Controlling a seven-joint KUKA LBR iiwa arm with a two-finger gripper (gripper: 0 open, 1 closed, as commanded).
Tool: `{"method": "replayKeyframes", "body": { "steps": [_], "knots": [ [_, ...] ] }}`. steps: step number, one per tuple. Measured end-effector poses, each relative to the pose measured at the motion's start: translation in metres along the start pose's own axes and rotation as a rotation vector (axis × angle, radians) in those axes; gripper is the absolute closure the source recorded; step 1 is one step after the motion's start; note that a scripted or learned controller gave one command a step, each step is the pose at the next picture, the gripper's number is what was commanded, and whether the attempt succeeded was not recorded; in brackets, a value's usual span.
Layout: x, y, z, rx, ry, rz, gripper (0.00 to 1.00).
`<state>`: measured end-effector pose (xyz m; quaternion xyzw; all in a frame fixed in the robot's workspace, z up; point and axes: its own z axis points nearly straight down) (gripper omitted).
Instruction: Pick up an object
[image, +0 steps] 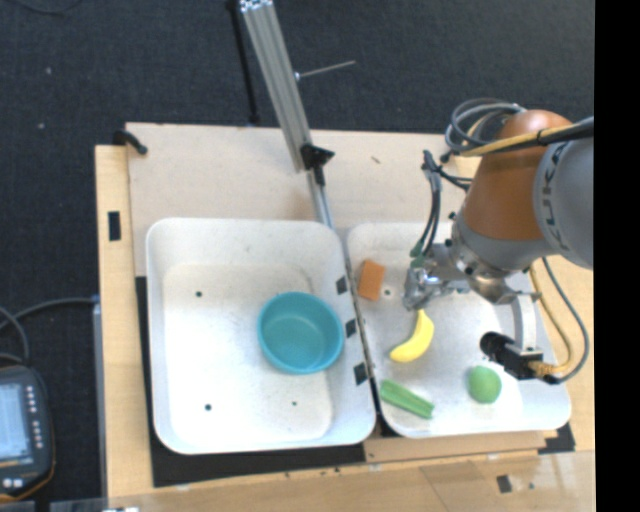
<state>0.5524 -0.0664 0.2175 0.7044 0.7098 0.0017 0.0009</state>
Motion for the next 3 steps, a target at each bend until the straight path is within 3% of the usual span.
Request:
{"method": "replayKeyframes", "body": {
  "steps": [3],
  "knots": [
    [0.148, 0.024, -0.026, 0.002, 0.001, -0.001, 1.0]
  ]
}}
